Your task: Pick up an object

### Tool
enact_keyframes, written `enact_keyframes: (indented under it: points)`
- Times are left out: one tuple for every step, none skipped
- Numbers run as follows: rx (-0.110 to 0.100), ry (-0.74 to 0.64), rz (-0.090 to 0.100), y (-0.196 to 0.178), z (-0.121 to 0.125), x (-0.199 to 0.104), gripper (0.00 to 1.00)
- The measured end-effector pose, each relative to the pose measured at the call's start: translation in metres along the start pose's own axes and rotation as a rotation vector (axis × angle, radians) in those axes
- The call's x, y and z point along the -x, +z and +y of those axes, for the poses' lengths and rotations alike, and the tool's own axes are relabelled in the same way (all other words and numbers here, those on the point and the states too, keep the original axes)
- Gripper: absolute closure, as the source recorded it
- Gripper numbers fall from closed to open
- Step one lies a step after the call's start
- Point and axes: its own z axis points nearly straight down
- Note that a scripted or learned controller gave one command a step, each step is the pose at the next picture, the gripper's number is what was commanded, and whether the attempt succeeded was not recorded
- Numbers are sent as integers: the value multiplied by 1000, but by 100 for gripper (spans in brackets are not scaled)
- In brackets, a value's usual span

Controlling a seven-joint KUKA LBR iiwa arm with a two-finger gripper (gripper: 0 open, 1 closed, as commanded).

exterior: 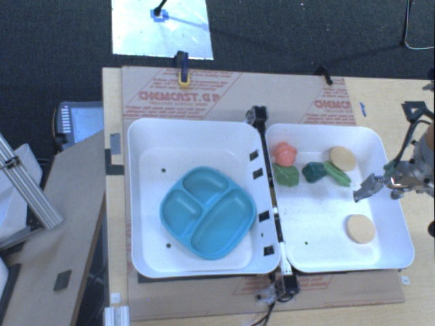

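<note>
Here, in the camera view, two shallow white bins stand side by side on the desk (112, 182), on a sheet of brown cardboard (204, 94) with red print.

The left bin (146, 138) holds one thing: a blue plate with three compartments (207, 211), lying flat a little below the middle of the bin.

The right bin (401, 250) holds five small things. Near its upper left corner lies an orange-red round piece (285, 153), and a green lumpy piece (287, 175) touches it from below. To the right of these is a dark green piece (313, 172), with a lighter green long piece (337, 174) just beside it. A tan round piece like a bun (342, 158) sits above the long green one. A pale flat round piece like a cookie (360, 228) lies alone, lower in the bin, well apart from the others.

The pincer (363, 190) comes in over the right rim of this bin, between the bun and the cookie. Nothing is seen between its fingers; how wide they stand I cannot tell.
</note>
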Motion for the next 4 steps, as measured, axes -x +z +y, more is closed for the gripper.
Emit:
enact_keyframes:
  points:
    - [-1,-1,1,54,7,-8,0]
    - [-1,1,1,100,4,0,0]
    - [5,-1,-2,87,6,0,100]
    - [10,-4,-3,27,16,-1,100]
